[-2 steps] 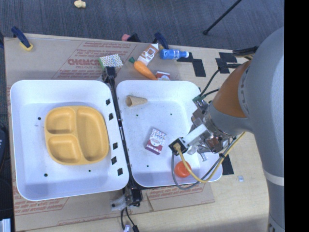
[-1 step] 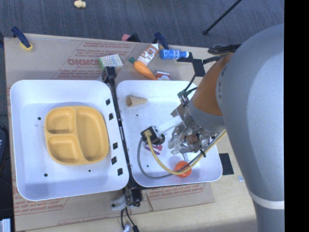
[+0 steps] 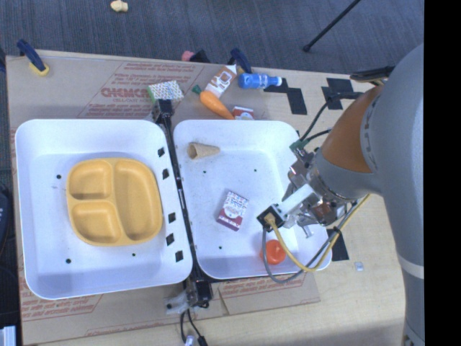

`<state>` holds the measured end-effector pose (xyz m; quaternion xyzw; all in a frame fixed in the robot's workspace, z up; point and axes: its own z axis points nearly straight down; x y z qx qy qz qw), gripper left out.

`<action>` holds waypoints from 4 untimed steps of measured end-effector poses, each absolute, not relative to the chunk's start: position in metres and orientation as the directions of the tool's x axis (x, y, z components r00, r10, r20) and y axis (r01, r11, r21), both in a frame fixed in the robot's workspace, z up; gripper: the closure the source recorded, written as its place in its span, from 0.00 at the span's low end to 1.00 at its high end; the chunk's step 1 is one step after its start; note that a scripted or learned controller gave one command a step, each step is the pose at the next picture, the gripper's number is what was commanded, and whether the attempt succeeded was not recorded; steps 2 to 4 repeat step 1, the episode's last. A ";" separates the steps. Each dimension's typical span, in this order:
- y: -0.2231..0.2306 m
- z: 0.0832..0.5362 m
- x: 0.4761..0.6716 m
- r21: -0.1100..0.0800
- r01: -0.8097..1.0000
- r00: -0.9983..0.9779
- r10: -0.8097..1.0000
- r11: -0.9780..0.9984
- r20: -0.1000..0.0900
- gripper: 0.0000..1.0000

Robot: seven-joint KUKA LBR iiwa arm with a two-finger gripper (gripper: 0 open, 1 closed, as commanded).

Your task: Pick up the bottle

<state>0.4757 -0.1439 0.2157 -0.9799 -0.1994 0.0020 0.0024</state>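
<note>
Pincer (image 3: 313, 216), opening impossible to tell, one orange ball (image 3: 274, 251) just beside it, one carton (image 3: 232, 211) near, one blue bottle (image 3: 256, 81) well apart.

Plate (image 3: 114, 200) in left bin (image 3: 36, 157); cone (image 3: 203, 150), packet (image 3: 233, 210) in right bin (image 3: 216, 254); bottle (image 3: 258, 81) behind.

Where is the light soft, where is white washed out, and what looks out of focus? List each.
Camera view: soft, even light; the yellow plate throws only a faint shadow in the left bin. Camera view: that bin and the right bin are bright white, showing little surface detail. Camera view: the grey arm, nearest the lens, looks slightly soft.
</note>
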 end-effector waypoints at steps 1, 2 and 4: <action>-0.076 0.208 0.476 -0.006 0.400 0.916 0.400 -0.916 -0.004 1.00; -0.076 0.208 0.476 -0.006 0.400 0.916 0.400 -0.916 -0.004 1.00; -0.076 0.208 0.476 -0.006 0.400 0.916 0.400 -0.916 -0.004 1.00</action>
